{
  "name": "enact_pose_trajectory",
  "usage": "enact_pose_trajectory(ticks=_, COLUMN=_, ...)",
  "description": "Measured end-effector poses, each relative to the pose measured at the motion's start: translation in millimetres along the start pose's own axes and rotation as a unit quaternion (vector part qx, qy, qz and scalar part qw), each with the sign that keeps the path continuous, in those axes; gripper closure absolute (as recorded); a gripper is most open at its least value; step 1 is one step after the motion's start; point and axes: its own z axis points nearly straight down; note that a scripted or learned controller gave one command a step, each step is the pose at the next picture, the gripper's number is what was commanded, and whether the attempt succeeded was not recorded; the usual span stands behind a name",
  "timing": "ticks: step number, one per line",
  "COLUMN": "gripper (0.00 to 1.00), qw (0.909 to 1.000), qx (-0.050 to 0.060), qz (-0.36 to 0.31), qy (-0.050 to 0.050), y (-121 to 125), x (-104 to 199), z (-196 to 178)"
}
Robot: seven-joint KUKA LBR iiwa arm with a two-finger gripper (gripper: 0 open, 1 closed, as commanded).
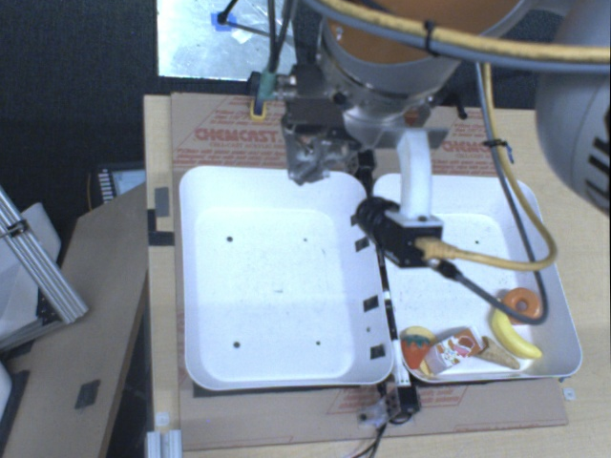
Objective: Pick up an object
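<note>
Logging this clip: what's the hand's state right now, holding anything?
Hand: above the left bin's back edge; open or closed cannot be told, nothing seen in it.

Grey arm (420,27) reaches in from upper right; pincer (310,160) hangs high, pointing down

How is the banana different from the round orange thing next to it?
The banana is yellow, long and curved; the round orange thing looks like a ring with a hole in the middle. The banana lies closer to the bin's near edge, and the ring sits just behind it, partly under a yellow cable. Both are small toys lying in the right bin.
</note>
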Motion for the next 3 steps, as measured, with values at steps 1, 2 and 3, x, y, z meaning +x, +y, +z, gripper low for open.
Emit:
enact_pose_trajectory(ticks=1, gripper=1.0, qw=1.0, qx=0.002, qz=0.007, qy=-0.002, y=0, x=-69, z=32)
enact_pose_trajectory(ticks=2, gripper=1.0, qw=1.0, qx=0.0, qz=0.002, qy=0.0, y=0, x=-65, z=19)
enact_pose_trajectory(ticks=3, gripper=1.0, qw=0.9999, qx=0.009, qz=0.006, qy=-0.004, y=-3, x=-101, z=213)
